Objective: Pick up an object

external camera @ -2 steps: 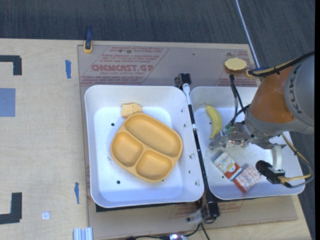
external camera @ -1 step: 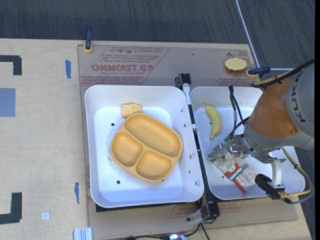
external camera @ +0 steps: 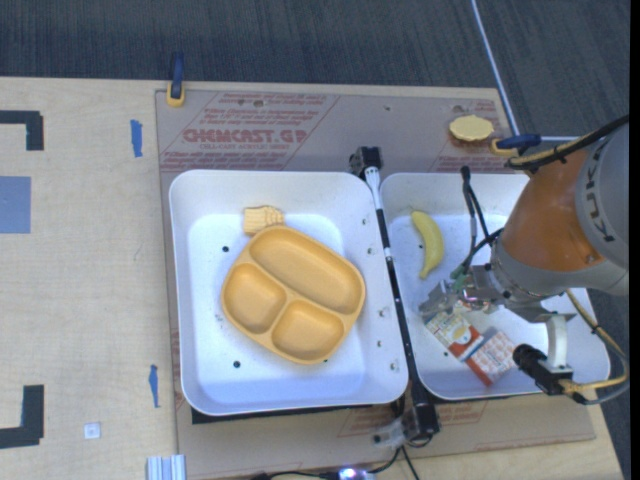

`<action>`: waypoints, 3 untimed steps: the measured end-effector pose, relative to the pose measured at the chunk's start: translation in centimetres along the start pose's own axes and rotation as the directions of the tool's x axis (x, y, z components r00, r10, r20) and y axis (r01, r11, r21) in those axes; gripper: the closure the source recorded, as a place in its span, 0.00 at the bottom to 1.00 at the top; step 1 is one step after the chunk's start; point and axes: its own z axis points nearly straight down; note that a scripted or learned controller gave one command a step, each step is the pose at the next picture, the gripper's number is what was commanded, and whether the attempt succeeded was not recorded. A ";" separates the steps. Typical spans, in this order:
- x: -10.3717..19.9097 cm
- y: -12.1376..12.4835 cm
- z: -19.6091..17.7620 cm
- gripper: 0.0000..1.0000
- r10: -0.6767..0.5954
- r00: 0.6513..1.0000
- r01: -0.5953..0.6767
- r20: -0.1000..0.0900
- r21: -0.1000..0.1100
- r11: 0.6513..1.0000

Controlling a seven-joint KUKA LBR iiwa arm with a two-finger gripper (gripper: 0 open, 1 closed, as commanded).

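My gripper (external camera: 455, 293) reaches down into the right bin (external camera: 425, 373), its tip just above a small crumpled packet (external camera: 447, 320) with white and yellow print. A red and white carton (external camera: 484, 353) lies right beside that packet, toward the front. A yellow banana (external camera: 429, 242) lies at the back of the same bin, clear of the arm. The arm's grey body and orange band (external camera: 545, 223) hang over the bin's right half and hide what is under them. Nothing visible is lifted off the bin floor.
The left bin (external camera: 190, 298) holds a yellow three-compartment tray (external camera: 292, 293) and a small tan piece (external camera: 262, 217) at its back edge. A yellow round object (external camera: 471, 129) sits on the board behind the right bin. Black cables run along the arm.
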 end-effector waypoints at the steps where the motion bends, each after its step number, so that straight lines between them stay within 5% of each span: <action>1: 0.0 0.1 -1.0 1.00 0.000 1.000 0.000 0.001 -0.004 1.000; 3: 0.0 0.4 -3.0 1.00 -0.001 1.000 0.001 0.003 -0.012 1.000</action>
